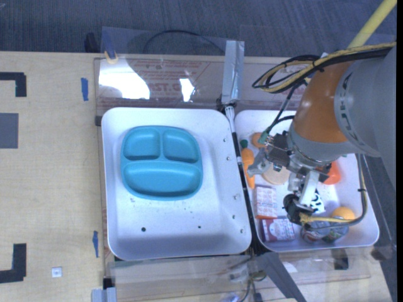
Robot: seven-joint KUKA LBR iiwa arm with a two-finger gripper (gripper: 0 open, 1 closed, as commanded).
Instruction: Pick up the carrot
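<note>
In the right bin (368,228), an orange piece that I take for the carrot (249,161) lies against the left wall, partly covered by the gripper. My gripper (269,158) hangs low over the bin's left half, right beside that piece and above a pale round thing (275,175). The wrist hides the fingertips. Nothing shows as held.
The left bin (126,231) holds a blue divided plate (162,161). Around the gripper lie a red-orange thing (334,172), an orange ball (344,214), two red-and-white packets (266,201) and a colourful pouch (326,233). A small orange thing (255,138) sits near the back.
</note>
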